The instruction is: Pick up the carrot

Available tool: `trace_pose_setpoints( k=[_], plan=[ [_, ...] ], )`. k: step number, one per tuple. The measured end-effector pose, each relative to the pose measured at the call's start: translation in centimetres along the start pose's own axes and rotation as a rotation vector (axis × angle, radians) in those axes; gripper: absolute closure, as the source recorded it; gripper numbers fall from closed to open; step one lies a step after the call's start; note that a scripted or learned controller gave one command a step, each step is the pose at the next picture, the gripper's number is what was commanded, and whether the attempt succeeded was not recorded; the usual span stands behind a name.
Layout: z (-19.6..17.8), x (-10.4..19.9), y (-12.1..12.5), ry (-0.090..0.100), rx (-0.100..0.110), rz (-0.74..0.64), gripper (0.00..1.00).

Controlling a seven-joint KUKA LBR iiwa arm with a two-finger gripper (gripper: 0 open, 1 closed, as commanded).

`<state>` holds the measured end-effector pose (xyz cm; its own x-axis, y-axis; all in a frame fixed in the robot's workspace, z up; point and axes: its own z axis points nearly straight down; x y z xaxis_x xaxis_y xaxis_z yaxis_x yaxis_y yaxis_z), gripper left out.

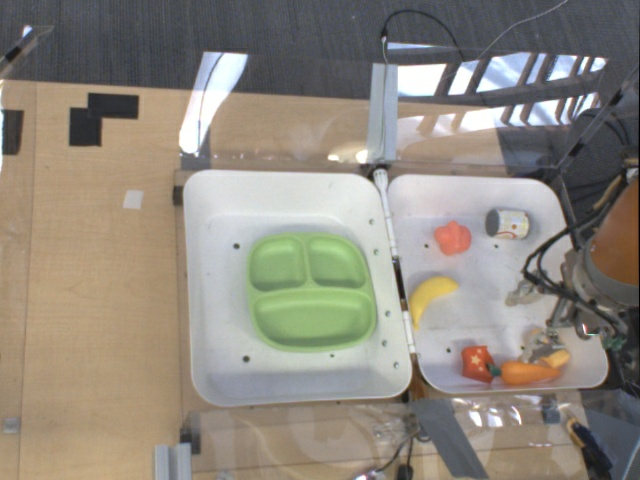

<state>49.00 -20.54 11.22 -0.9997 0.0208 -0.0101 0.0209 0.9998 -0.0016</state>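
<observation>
Camera view, carrot (526, 373) just below hand (548, 348)

The arm (612, 258) reaches in from the right, its pincer (545, 345) pointing down.

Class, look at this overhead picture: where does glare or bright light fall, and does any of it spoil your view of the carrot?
Camera view: bright sunlit streaks and slatted shadows cross the wooden bench above the right white bin; a pale reflection sits near the top of the left white bin; the orange carrot lies evenly lit and sharp, beside the two-finger gripper.
</observation>
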Motion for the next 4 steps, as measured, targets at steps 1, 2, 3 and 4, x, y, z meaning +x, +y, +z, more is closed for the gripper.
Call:
trace_pose_setpoints(
  k=[1,2,3,4],
  plan=[
    [-1.0,-1.4,0.1,0.003,0.002,1.034,0.0],
    [-0.4,0.1,0.0,0.004,0.001,0.766,0.0],
    [1.1,0.1,0.0,0.004,0.0,0.386,0.0],
    [-7.3,0.0,2.9,0.0,0.001,0.839,0.0]
  ],
)
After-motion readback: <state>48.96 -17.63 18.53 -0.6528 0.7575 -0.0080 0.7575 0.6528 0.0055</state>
